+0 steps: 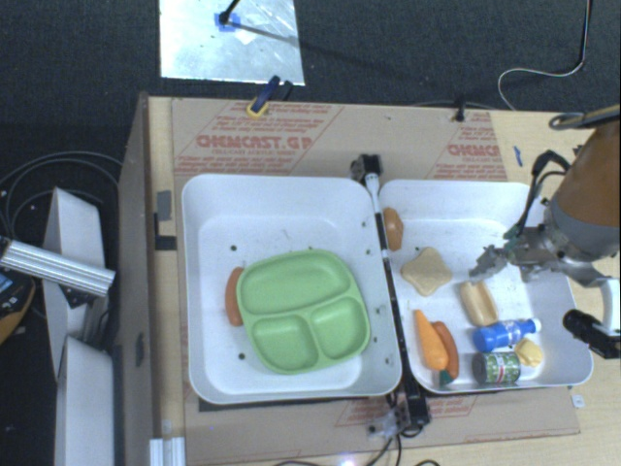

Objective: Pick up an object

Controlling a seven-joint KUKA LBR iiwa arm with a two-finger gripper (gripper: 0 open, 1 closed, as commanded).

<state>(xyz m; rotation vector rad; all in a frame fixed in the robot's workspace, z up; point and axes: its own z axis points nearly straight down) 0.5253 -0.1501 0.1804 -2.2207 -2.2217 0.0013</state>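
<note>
green can (497,368) bottom right; pincer (488,262) above bun (477,303)

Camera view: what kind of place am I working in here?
Likely a robotics lab test bench: two white bins of toy food such as a plastic carrot, on a protective cardboard sheet, with loose cables on dark carpet.

**Colours on the bench**

Both bins (209,221) are white. The left one holds a pale green divided plate (303,311) and an orange-red sausage (233,295). The right holds an orange carrot (428,339), a tan bread slice (426,271), a blue bottle (503,334) and a green-labelled can (497,367).
</note>
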